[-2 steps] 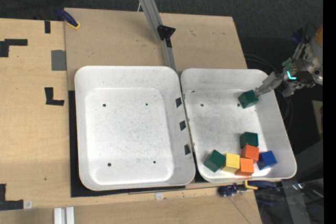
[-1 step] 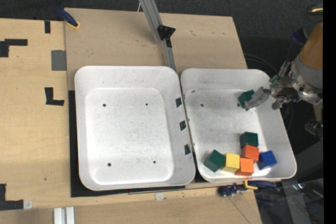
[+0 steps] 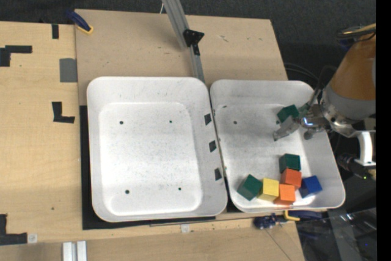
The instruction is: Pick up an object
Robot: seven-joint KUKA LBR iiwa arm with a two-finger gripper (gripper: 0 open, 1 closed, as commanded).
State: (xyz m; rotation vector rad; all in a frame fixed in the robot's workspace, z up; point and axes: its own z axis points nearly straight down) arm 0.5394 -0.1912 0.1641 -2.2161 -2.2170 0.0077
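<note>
From my seat I see the arm (image 3: 357, 79) coming in from the right, its orange band showing above a grey wrist — the wrist is angled down and leftward. The gripper (image 3: 288, 125) hangs low at the end of it, fingers pointing left — their spread is too blurred for me to judge.
</note>
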